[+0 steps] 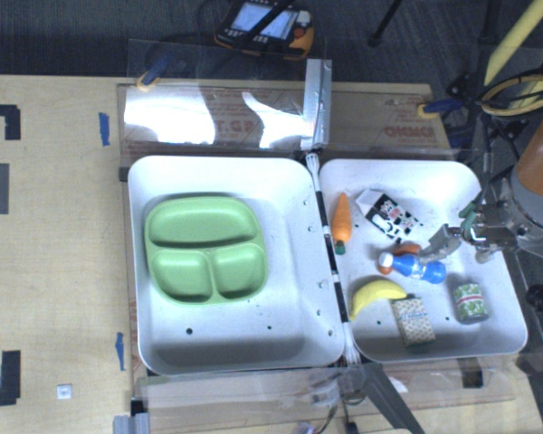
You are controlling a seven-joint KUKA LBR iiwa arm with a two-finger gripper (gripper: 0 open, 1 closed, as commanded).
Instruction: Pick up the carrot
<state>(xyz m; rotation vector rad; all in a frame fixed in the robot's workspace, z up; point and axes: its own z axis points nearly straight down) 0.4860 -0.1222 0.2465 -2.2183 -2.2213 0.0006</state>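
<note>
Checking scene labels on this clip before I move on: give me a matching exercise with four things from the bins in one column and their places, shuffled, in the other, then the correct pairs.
Things
1. carrot
2. banana
3. green divided plate
4. small green can

Places
A. in the left bin
B. right bin, along its left wall, upper part
C. right bin, near its right side, below the gripper
D. right bin, lower left, beside a patterned block

Pairs: 1-B, 2-D, 3-A, 4-C
</note>
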